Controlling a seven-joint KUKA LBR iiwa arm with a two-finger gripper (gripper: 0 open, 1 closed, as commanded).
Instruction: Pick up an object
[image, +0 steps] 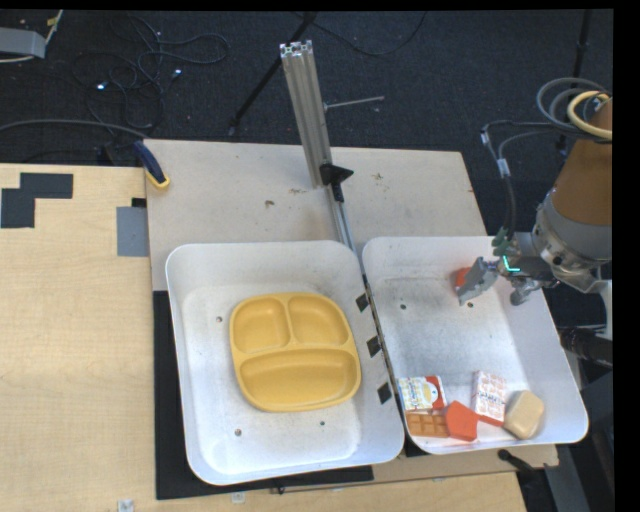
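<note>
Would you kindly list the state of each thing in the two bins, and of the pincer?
Yellow divided plate: upright, flat in the left bin.
Snack packets: lying clustered at the right bin's near edge.
Tan block: lying beside them.
Pincer: above the right bin, away from the items.

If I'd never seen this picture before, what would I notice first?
Probably the big yellow divided plate, lying alone in the left white bin. Next, the little heap of toy food in the near corner of the right white bin: a small printed carton, an orange block, a pink-and-white packet and a tan bread-like lump. The robot's gripper reaches in from the right, above that bin.
</note>
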